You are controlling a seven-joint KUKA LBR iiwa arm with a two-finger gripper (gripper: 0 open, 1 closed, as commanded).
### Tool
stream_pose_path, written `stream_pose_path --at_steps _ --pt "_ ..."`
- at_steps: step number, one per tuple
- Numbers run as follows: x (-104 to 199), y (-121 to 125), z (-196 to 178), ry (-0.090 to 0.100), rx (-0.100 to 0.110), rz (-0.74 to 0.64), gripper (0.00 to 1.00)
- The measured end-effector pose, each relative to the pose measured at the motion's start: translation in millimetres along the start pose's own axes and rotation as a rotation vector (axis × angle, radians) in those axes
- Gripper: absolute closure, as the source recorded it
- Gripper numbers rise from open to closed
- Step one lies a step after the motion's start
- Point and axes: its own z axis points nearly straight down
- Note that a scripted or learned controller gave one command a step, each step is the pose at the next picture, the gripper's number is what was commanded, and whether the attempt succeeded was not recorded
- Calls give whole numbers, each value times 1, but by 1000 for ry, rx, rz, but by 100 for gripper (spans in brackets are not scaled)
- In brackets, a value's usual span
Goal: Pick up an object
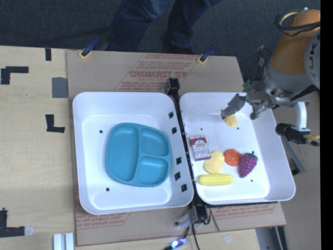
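Note:
My gripper (239, 114) hangs over the far part of the right bin (270, 150), its two dark fingers spread open. A small yellow piece (231, 121) lies on the bin floor just under the left fingertip (227, 113), not between the fingers. Nearer the front of the same bin lie a small red packet (198, 147), a pale yellow toy (214, 163), an orange-red tomato (232, 157), a bunch of purple grapes (248, 164) and a yellow corn cob (215, 179).
The left bin (88, 113) holds a blue divided plate (138, 153). A black clip strip (177, 134) runs between the two bins. Both bins rest on a cardboard sheet (151, 72). The grey and orange arm (296, 51) comes in from the right.

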Motion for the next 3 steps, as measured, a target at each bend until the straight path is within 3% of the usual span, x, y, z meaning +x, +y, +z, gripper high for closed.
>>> stream_pose_path --at_steps 1,3 --pt "1 2 -9 -2 -14 -4 0" --pt "-2 -4 81 -2 -10 -3 0"
